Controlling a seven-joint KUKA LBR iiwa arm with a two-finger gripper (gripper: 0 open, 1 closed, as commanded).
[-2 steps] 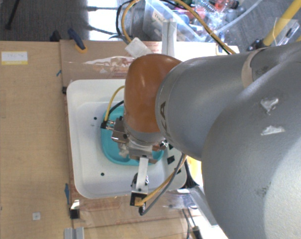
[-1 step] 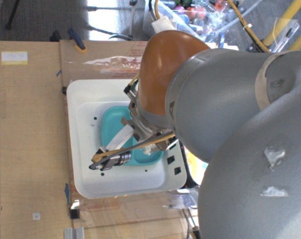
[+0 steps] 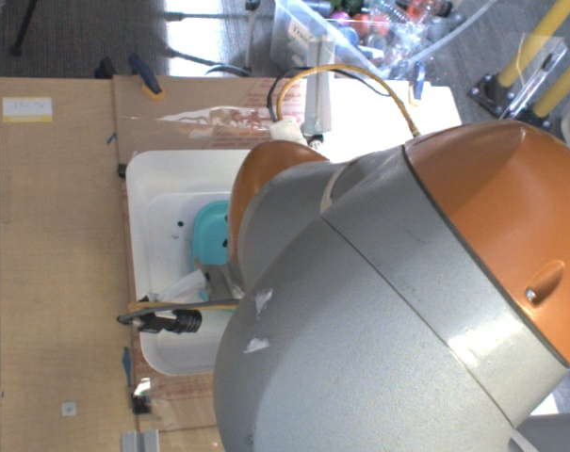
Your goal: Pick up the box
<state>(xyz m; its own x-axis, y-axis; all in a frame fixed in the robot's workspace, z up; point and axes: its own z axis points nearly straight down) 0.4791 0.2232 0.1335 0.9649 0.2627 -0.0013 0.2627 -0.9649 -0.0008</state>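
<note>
My grey and orange arm (image 3: 407, 290) covers most of the view and hides the right part of the white bin (image 3: 148, 186). A dark grey part of the gripper (image 3: 217, 281) pokes out from under the arm, low over the bin's floor. Right beside it are a teal round object (image 3: 209, 234) and a pale whitish object (image 3: 183, 290), which I cannot identify as the box. What lies under the gripper is hidden.
A black handle-like object (image 3: 169, 321) and a thin brown stick (image 3: 171, 305) lie across the bin's near left rim. A clear tub of mixed items (image 3: 379, 8) stands behind the bench. Bare wooden bench top (image 3: 49, 252) spreads out to the left.
</note>
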